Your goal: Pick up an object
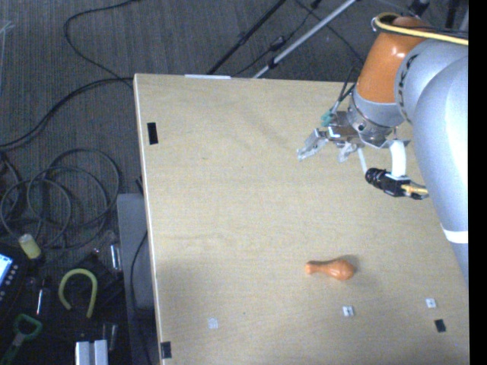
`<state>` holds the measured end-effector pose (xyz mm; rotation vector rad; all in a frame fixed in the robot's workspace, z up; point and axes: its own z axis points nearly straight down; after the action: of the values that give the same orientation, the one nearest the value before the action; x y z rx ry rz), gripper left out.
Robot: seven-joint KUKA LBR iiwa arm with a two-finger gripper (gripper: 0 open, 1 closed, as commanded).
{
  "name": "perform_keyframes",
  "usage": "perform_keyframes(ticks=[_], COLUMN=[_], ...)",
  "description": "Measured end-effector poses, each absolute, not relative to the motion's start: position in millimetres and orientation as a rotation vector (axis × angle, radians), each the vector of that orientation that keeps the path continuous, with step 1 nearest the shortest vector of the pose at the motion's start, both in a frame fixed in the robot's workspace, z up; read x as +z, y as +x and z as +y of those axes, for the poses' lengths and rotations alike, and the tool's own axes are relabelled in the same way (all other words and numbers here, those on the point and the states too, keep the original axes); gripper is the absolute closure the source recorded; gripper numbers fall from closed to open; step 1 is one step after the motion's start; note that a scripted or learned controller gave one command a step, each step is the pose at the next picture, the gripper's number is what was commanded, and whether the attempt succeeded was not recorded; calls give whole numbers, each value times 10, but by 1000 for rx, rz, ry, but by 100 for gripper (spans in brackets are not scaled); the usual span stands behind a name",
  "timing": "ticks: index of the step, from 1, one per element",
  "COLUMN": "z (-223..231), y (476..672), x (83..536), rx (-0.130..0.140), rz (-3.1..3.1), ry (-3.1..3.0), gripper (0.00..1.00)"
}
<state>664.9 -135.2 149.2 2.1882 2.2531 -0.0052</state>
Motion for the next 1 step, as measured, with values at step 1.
perform_keyframes(ticks=[1], z=[-1676], y=[6680], x=[950], rx=[-5], rz=[2569], ry=[1806], gripper=[0])
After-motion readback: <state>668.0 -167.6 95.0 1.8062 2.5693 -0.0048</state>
